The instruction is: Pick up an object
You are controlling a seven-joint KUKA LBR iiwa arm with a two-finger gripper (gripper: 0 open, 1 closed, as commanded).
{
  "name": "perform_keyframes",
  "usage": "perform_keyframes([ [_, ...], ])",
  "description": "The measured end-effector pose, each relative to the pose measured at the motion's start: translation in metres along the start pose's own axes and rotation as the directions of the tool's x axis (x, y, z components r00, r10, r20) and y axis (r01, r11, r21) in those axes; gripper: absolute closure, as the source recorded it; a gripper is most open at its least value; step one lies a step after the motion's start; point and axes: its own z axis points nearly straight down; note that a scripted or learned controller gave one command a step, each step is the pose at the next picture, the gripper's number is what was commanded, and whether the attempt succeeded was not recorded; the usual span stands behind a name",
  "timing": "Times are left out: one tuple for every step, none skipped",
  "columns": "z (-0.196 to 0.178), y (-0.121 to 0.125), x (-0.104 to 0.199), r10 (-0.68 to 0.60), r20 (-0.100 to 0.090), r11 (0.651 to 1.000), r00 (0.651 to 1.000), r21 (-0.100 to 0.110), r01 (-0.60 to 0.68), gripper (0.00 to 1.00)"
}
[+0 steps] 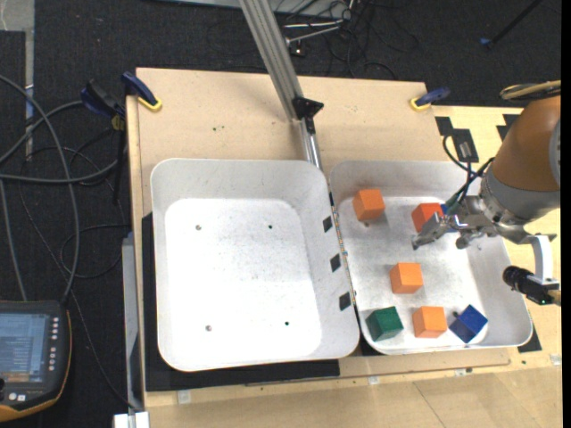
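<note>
Reaching in over the right bin, the arm's claw hangs beside the red block, its grip impossible to tell, seemingly lining up a pick.

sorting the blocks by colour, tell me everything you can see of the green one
The green block is a small cube with a plain, matt, dark green surface and no markings that can be made out. It sits flat on the floor of the right bin, near that bin's front left corner, turned a little askew to the bin's edges. An orange block stands just to its right with a small gap between them. Nothing touches it but the bin floor, and the gripper is well away, further back in the bin.
</note>
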Motion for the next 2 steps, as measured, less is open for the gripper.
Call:
perform_keyframes([
  [0.047, 0.0, 0.001, 0.0, 0.0, 1.0, 1.0, -0.002, 0.0, 0.0],
  [0.034, 0.001, 0.0, 0.0, 0.002, 1.0, 1.0, -0.006, 0.0, 1.0],
])
